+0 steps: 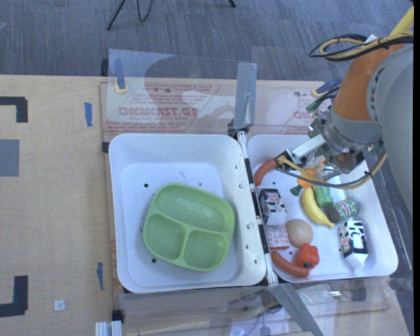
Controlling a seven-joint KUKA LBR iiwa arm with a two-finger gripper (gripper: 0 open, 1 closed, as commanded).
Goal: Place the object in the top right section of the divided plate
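Currently the gripper (314, 169) is seen low over the right bin (384, 259) at its 12 o'clock end, finger state cannot be told, while the green divided plate (189, 226) is left in the left bin (125, 197), sections bare.

Floor (197, 26): grey ribbed carpet along the top. Bench (52, 216): pale wood, marked with black tape corners (16, 108), blue tape strips (88, 113) and a grey square patch (8, 157). Dark stand legs (131, 10) on the carpet.
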